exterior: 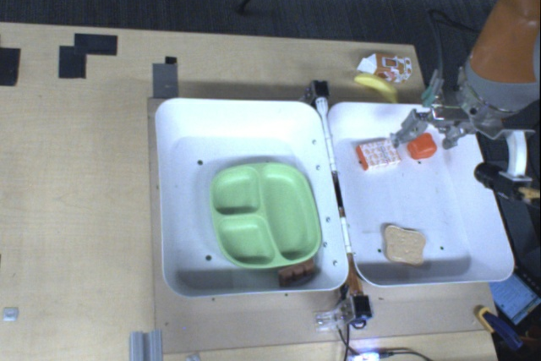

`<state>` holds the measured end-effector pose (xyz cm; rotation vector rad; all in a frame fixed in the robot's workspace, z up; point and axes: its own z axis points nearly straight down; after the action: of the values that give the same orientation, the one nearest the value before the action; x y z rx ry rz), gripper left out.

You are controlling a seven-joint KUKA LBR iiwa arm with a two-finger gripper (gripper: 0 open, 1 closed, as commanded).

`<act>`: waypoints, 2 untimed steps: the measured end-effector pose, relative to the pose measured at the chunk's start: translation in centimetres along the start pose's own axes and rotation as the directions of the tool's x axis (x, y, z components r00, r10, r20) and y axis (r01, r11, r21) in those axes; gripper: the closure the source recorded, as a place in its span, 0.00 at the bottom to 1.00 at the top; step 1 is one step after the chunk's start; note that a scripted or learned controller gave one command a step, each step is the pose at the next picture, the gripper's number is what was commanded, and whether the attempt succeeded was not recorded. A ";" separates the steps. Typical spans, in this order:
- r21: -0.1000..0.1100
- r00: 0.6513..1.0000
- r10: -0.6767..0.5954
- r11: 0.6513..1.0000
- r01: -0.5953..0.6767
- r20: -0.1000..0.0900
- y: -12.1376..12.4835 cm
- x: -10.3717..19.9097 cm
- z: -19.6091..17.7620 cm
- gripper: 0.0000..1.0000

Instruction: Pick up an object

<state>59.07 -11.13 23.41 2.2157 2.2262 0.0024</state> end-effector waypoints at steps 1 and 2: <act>-0.010 1.000 0.002 1.000 -0.002 0.003 2.5 -2.2 13.7 0.00; -0.013 1.000 0.000 1.000 0.000 0.002 3.4 2.7 14.4 0.00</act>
<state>62.51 -8.41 9.04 2.2086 2.2187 0.0143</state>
